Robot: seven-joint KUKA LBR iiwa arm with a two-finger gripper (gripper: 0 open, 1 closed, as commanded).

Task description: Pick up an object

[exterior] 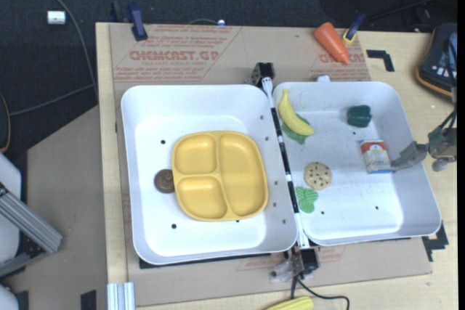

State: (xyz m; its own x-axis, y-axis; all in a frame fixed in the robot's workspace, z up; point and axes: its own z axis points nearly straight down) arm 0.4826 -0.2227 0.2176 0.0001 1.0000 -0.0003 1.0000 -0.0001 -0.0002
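From my station, most of the arm was cut off at the right edge; I saw only the grey hand (420, 154) reaching in over the right white bin (407, 218), and I could not tell its state. Its tip sat just beside the small red-and-white carton (375, 156), apparently touching that carton's right side. The carton lay flat on the bin floor, its print too blurred to read. A brown round piece (164, 181) was half hidden under the yellow divided plastic plate (219, 176) in the left white bin (142, 112). The right bin also held a yellow banana (293, 117) against its left wall, a dark green lump (358, 115), a speckled round cookie (317, 175) and a bright green leafy toy (306, 200). An orange carrot-shaped toy (333, 43) lay on the counter (189, 51) behind the bins
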